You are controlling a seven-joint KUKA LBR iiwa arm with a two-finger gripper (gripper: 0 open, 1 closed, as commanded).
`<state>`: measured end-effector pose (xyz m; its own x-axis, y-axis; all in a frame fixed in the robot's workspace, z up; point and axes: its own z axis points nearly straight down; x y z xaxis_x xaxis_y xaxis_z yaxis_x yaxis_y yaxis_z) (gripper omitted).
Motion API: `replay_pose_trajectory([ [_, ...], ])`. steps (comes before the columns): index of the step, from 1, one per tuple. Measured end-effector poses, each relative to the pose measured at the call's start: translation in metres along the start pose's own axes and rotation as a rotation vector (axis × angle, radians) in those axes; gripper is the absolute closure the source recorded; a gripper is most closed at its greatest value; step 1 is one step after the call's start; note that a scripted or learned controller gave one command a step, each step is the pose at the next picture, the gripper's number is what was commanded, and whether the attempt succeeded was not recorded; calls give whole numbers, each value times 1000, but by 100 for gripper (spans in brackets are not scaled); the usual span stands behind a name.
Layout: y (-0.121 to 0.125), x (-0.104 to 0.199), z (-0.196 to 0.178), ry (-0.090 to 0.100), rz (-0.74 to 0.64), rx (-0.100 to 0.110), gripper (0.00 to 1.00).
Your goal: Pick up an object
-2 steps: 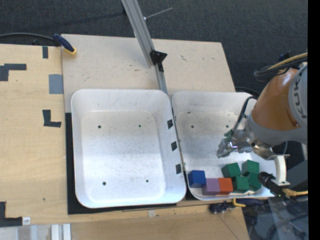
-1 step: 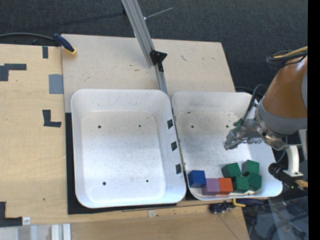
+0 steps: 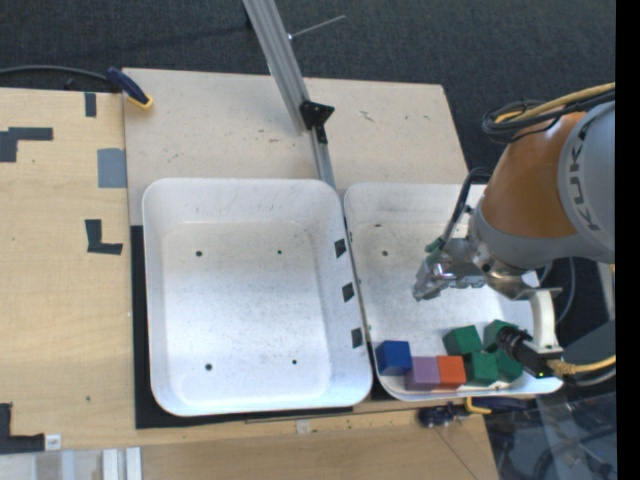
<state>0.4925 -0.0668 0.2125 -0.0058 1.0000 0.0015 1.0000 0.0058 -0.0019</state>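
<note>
My arm comes in from the frame's right, orange band up top, w/ my gripper (image 3: 432,278) hanging over the middle of the right bin (image 3: 400,218), just right of frame centre. Can't tell how the gripper is set from this angle, the tip is a small grey blur, and I see nothing in it. The blocks are all bunched along the right bin's lower edge, at lower right of the frame: blue block (image 3: 394,357) furthest left, purple block (image 3: 426,371) just beside it, orange block (image 3: 452,369) touching the purple one. Right of those sits a cluster of green blocks (image 3: 475,353), partly behind a black part of my arm, so exact count is unclear. My gripper is above and apart from the whole row, not touching any block. Left bin (image 3: 240,298) fills centre-left of the frame, speckled white floor w/ a few dark dots. A grey metal bar (image 3: 285,63) slants down from top centre to the seam between the bins.
</note>
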Motion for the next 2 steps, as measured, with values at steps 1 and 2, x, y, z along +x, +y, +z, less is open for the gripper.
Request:
replay_pose_trajectory([
  [1,-3,55,2,1,-1,1,100],
  [2,-1,107,5,0,-2,1,100],
])
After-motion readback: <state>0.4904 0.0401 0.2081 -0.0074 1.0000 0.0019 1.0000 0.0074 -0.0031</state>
